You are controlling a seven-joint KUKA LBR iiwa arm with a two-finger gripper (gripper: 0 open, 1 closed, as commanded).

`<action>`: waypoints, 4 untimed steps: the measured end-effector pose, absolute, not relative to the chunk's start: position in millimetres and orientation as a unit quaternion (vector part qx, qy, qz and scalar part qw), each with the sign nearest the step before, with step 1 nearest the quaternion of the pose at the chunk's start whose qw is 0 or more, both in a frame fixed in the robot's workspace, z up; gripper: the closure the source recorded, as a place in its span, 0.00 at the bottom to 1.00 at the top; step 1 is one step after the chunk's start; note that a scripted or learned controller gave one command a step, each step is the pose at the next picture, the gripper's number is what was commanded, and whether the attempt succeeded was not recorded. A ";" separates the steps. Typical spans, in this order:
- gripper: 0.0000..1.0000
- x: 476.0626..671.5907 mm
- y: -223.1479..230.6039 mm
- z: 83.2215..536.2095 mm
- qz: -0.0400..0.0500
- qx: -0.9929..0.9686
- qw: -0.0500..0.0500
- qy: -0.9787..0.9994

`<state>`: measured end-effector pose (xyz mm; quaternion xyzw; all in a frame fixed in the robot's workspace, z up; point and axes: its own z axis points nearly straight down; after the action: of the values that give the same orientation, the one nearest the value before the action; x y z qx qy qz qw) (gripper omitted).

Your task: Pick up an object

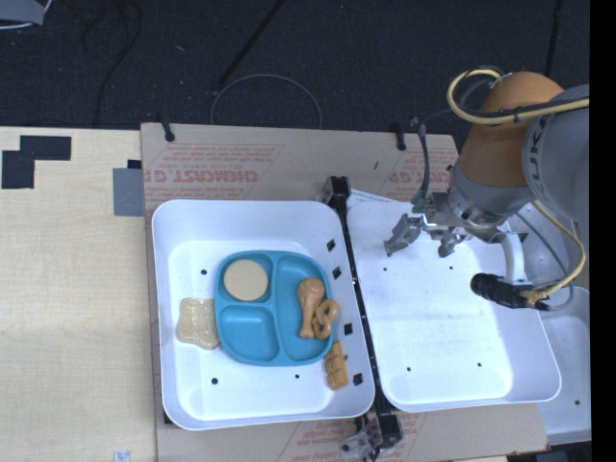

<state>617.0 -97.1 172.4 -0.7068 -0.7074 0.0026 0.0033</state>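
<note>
In the left shallow white plastic bin [183, 373], four tan toy food pieces are seen with a blue three-compartment plastic tray [252, 340]; any of them could serve as the object to be picked.

Furthest left, a pale beige, bread-like slab [197, 322] lies on the bin floor, touching or just beside the tray's left edge. It is judged to be light and probably stiff plastic or foam; being flat and low, it would best be taken across its narrower width, with the fingers brought down to the floor on either side.

In the tray's upper-left compartment rests a round, flat, cream-coloured disc [244, 279], like a biscuit. It is judged to be light and smooth, so a slip is likely; its edges sit close to the compartment walls, leaving little room for fingers.

In the tray's right compartment lies a knobbly, golden-brown, drumstick-like piece [315, 307], elongated and running roughly top to bottom. It is thought to be light and rigid, and its narrow middle offers the most secure hold of the four.

Just outside the tray's lower-right corner, a small orange-brown chunk [336, 366] lies on the bin floor close to the divider between the bins. It appears light and compact, but the nearby wall could obstruct one finger.

Over the upper part of the right white bin [539, 383], well apart from all these pieces, the two-finger metal gripper [422, 237] hangs with its fingers spread apart and nothing between them.
</note>
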 end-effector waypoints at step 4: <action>1.00 616.6 -88.2 151.4 -0.001 -0.707 -0.001 -0.707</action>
<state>616.6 -88.2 151.4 -0.7067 -0.7075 -0.0008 -0.0007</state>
